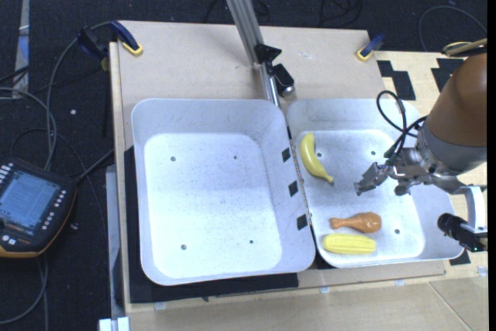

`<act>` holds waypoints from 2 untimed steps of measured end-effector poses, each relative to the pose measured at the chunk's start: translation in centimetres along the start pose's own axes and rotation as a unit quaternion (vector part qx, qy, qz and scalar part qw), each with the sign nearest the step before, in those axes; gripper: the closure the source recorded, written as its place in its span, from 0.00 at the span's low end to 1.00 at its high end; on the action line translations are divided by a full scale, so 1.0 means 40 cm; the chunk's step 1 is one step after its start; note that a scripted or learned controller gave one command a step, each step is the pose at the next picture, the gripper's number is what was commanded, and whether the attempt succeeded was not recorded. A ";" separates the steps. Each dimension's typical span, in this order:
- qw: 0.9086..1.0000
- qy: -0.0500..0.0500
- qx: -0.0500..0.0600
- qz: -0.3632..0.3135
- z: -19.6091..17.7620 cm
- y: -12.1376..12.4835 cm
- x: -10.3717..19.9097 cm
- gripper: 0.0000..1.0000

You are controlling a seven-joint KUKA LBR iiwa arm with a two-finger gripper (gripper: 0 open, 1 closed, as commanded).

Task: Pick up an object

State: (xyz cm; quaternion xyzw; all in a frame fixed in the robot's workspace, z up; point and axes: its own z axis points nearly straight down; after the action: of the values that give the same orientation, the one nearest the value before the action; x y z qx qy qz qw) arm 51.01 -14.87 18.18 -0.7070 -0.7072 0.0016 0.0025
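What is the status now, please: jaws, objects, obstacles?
Gripper over right bin, nothing held. Banana, chicken drumstick, corn cob lying apart on bin floor. Path clear.

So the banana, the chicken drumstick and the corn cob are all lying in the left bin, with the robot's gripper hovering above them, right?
Not quite: the camera view shows the banana, drumstick and corn cob lying in the right bin, not the left one. The gripper does hover above that bin, beside the banana.
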 end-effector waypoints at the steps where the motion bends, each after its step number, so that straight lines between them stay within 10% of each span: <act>1: 1.000 0.000 0.000 0.000 0.155 -0.008 0.010 0.00; 2: 1.000 -0.001 -0.002 0.000 0.124 -0.005 0.008 1.00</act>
State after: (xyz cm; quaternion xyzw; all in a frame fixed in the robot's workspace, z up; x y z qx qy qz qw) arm 50.77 -14.53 13.22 -0.7072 -0.7070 0.0002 0.0003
